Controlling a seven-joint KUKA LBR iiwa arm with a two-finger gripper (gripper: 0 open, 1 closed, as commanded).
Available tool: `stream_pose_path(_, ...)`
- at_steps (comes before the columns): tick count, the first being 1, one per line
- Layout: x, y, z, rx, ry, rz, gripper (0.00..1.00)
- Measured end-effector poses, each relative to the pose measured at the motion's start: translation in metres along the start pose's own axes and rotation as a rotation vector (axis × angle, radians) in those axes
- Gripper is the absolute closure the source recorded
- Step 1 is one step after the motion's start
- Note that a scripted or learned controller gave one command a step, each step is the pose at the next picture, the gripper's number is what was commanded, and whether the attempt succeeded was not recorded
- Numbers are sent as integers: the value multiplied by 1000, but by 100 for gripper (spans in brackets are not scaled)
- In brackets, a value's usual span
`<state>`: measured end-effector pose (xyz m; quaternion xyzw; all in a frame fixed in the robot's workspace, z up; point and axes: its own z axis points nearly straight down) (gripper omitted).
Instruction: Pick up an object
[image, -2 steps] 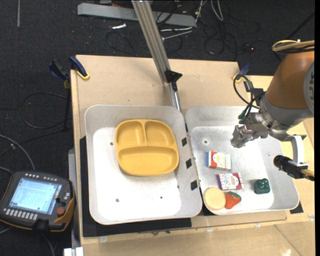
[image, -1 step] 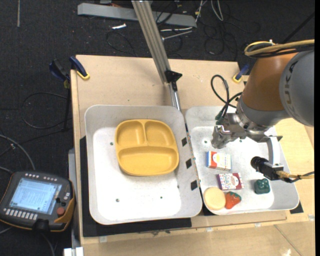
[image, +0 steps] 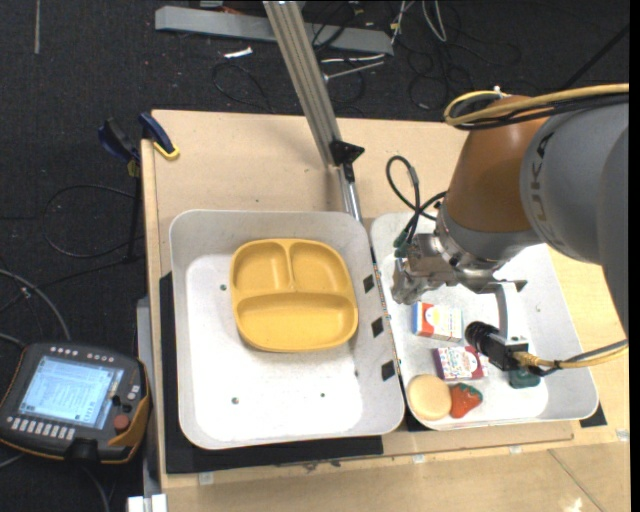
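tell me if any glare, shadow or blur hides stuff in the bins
Camera view: even light and sharp focus; the yellow three-compartment plastic plate reads clearly, without glare. The grey arm with its orange band covers part of the right white bin; the small items near that bin's front edge stay legible.

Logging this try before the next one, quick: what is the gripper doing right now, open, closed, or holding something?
Gripper: cannot be told; it hangs over the right bin, above the small carton.

You look down at a slant from one fixed camera above the bench (image: 250, 160). Both white bins (image: 200, 330) fit in frame.
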<state>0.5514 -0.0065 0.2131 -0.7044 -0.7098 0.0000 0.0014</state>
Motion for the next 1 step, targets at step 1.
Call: stream_pose_path(1, 44, -3, -8, -2, 0, 1, 100)
